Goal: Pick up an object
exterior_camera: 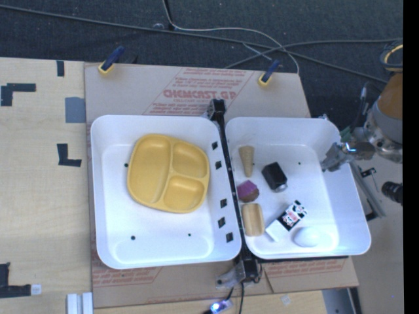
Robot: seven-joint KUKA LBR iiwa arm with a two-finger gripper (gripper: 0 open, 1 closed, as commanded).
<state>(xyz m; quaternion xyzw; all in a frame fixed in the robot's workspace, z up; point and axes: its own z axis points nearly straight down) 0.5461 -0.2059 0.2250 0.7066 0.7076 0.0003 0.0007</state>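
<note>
Two white bins (105, 175) on brown board (196, 90); wood bench; dark carpet; gripper (334, 157) at right rim, grasp state unclear.

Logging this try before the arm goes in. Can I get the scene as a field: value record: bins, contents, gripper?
left bin: yellow divided plate
right bin: tan cone, black block, purple lump, tan bread-like piece, black-and-white carton, white oval
gripper: at the right bin's right rim, holding nothing visible; finger state unclear
nearest item to gripper: black block
clamps: two blue-and-yellow clamps on the board's far edge
</note>
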